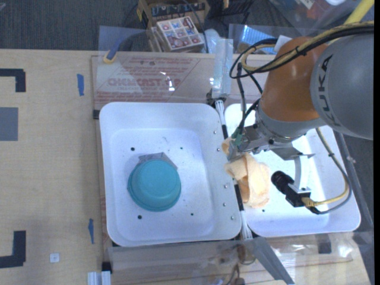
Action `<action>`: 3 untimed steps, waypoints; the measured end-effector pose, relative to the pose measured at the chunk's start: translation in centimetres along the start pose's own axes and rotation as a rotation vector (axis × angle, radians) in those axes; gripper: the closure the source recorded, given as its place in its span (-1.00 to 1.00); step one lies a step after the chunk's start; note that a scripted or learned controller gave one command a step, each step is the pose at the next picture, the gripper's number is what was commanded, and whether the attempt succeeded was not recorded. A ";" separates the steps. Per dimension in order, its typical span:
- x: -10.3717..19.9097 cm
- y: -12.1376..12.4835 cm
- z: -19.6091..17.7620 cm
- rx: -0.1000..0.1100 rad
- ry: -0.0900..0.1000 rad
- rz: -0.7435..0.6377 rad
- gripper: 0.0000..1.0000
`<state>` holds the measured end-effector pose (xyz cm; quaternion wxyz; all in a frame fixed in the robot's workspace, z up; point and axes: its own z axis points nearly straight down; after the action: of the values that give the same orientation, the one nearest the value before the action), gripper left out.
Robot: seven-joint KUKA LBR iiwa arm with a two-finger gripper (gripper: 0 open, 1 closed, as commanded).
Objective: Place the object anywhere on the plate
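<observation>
At the near side of the left bin (119, 218), the teal plate (155, 184) sits upside down on its floor, over a grey scrap (153, 157). Across the divider, a yellowish, crumpled object (252, 181) lies at the left edge of the right bin (332, 221). Just beyond it the gripper (242, 142) seems to hang directly above; its state I cannot tell.

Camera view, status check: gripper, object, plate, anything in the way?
Gripper low at right bin's left edge, fingers hidden. Yellow cloth-like object beside it, grasp unconfirmed. Teal plate in left bin. Bin walls between them.
</observation>
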<state>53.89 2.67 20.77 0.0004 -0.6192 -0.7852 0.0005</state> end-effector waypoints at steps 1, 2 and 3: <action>7.2 -2.9 -0.8 0.001 0.000 -0.009 1.00; 13.5 -1.0 -0.4 -0.002 -0.001 -0.042 1.00; 10.2 2.6 7.6 -0.001 0.000 -0.066 1.00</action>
<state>54.04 13.20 13.18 0.0001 -0.5928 -0.8054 0.0000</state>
